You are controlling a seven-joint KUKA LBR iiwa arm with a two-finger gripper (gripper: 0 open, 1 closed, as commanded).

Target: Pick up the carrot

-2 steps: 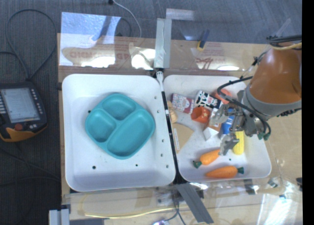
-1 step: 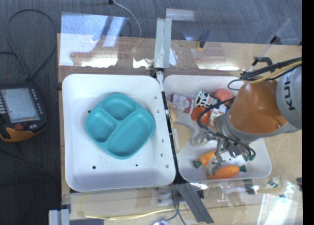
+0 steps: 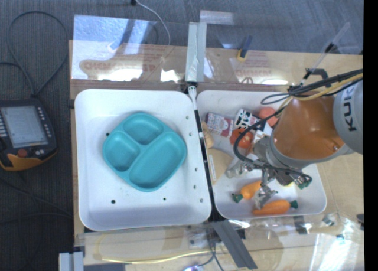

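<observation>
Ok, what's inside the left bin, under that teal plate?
The left bin holds one teal divided plate, its three compartments bare. A few dark spots dot the bin's floor beside it. Whatever lies beneath the plate is covered.

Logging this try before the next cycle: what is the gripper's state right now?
Gripper: low in the right bin, between two carrots; whether it is open, shut or holding anything cannot be told.
</observation>
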